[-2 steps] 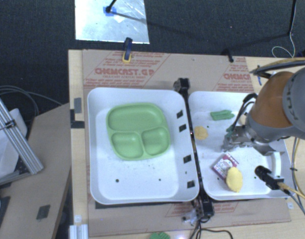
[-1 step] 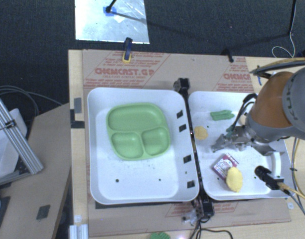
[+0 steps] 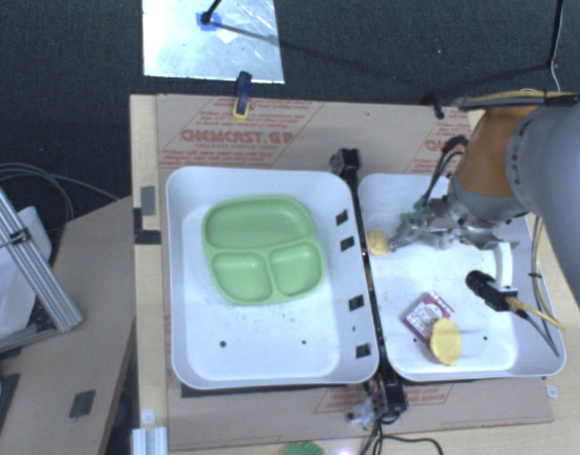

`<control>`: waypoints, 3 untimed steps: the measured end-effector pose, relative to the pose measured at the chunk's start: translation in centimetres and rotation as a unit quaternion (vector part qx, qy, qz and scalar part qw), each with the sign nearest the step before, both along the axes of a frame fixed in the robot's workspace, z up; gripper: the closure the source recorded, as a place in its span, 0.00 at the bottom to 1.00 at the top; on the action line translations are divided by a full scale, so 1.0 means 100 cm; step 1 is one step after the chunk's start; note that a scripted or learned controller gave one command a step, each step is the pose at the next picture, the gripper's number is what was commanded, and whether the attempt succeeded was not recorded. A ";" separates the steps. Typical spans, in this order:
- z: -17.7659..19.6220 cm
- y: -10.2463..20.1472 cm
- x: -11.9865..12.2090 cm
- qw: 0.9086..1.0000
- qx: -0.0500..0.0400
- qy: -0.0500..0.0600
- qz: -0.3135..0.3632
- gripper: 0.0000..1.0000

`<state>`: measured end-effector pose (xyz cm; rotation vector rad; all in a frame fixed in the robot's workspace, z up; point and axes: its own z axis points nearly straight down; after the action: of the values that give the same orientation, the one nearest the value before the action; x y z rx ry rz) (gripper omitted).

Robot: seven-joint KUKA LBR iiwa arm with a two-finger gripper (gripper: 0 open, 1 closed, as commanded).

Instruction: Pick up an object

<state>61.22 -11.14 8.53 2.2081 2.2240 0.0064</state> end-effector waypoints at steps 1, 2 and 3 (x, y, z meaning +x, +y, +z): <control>0.001 0.003 0.060 1.000 0.000 0.000 0.000 0.00; 0.000 -0.035 0.057 1.000 0.000 0.002 -0.004 0.00; 0.052 -0.028 0.056 1.000 0.001 0.001 -0.001 0.00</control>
<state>66.85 -13.94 13.69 2.2129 2.2228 0.0055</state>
